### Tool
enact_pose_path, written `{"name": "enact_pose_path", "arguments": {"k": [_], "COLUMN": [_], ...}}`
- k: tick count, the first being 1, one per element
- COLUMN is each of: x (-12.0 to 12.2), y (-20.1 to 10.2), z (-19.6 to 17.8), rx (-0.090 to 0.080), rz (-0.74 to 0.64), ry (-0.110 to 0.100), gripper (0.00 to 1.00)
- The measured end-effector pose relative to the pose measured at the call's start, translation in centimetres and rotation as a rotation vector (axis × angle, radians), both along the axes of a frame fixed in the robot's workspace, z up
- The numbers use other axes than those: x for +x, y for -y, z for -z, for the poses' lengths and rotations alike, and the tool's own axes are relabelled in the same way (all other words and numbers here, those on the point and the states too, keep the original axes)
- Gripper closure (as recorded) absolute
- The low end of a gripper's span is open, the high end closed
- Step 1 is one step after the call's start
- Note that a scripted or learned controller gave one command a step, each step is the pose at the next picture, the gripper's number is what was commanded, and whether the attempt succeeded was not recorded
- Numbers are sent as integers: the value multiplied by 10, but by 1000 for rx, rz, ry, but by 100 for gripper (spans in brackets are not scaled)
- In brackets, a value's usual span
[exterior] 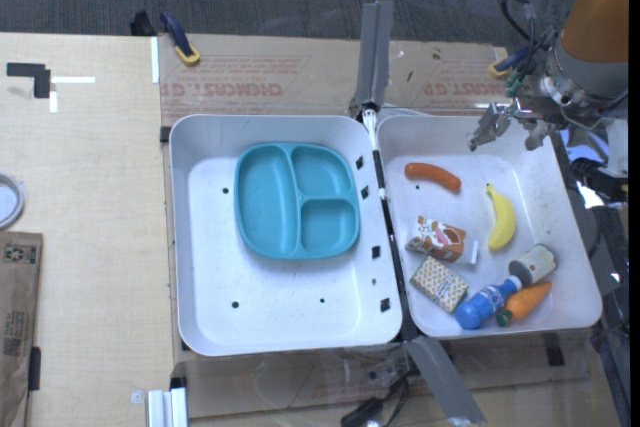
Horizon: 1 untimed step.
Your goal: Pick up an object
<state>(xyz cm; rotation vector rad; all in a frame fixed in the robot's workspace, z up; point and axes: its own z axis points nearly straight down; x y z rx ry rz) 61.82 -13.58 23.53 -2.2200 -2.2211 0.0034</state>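
I'm seeing the gripper [511, 127] hovering spread open, holding nothing, over the right bin's [560, 320] 1 o'clock rim; banana [500, 217] and sausage [433, 176] are lying apart below.

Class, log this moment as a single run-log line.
end effector: above right bin far edge | holding: nothing | banana: in bin | stage: approach

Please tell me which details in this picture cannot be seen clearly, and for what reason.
- Gripper, camera view: small and blurred above the right bin; its finger state is unreadable.
- Arm: cut off by the top and right edges.
- Snack packets: print too small to read.
- Blue bottle and carrot: they lie close together, and I cannot tell whether they touch.
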Motion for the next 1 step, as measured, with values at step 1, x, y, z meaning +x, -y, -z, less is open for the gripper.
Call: {"name": "enact_pose_path", "arguments": {"k": [1], "x": [-1], "y": [4], "z": [142], "rx": [-1], "rz": [82], "ry": [5], "gripper": [0]}}
